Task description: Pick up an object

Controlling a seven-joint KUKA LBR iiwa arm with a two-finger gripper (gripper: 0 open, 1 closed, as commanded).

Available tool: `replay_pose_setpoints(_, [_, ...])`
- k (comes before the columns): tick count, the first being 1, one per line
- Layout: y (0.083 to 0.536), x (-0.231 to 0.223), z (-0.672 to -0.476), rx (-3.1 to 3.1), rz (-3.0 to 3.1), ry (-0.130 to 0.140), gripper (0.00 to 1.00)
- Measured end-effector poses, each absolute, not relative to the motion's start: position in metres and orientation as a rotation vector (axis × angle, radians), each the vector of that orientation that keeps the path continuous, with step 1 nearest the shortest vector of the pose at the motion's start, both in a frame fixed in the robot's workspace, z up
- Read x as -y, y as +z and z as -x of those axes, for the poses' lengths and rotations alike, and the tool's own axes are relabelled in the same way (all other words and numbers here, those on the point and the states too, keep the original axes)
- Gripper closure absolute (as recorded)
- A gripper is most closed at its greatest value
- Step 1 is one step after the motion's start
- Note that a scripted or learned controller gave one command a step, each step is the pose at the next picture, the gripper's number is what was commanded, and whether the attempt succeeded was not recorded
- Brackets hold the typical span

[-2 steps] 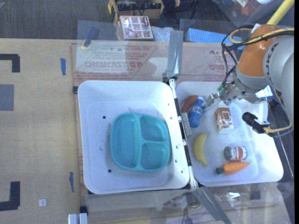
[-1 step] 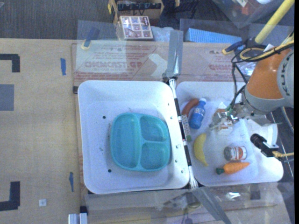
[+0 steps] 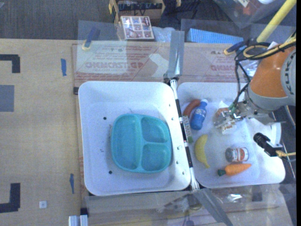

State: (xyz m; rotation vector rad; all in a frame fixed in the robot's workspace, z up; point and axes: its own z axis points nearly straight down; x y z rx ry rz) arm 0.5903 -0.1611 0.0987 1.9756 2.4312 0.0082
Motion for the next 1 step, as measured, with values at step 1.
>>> replay_pose_setpoints(1, [0.2306,0.0655,-0.5966,-2.531,-1.858,0.001,1.00])
